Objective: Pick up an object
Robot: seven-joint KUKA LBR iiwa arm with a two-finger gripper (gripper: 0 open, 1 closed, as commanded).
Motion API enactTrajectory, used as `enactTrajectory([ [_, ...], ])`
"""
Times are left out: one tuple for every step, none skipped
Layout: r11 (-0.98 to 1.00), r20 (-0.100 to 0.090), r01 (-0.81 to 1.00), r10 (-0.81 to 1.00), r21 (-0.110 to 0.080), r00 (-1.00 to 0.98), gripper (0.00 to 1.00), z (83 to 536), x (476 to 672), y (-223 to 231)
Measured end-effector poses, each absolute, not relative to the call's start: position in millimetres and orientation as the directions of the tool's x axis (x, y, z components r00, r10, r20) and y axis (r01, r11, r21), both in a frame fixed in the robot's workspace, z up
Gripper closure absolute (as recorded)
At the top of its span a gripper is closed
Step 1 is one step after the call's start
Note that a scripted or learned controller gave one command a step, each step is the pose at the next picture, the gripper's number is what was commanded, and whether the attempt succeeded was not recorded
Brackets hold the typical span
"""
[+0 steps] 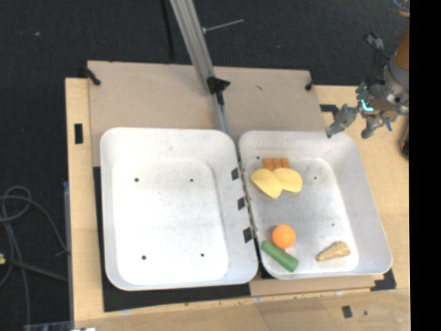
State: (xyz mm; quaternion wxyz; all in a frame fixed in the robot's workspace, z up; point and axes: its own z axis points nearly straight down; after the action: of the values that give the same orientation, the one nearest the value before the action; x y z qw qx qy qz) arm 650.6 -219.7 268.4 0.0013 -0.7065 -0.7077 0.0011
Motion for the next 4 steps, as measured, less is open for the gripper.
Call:
enactTrajectory([
  [0.004, -0.004, 1.000, 1.000, 0.000, -0.004, 0.00, 271.7, 651.1, -220.4],
  [0.000, -0.001, 1.000, 1.000, -0.004, 0.000, 0.00, 208.9, 648.9, -219.6],
  [0.001, -0.002, 1.000, 1.000, -0.004, -0.001, 0.00, 162.9, 641.3, -216.2],
  [-0.002, -0.002, 1.000, 1.000, -0.003, 0.002, 0.00, 118.5, 642.3, -224.1],
])
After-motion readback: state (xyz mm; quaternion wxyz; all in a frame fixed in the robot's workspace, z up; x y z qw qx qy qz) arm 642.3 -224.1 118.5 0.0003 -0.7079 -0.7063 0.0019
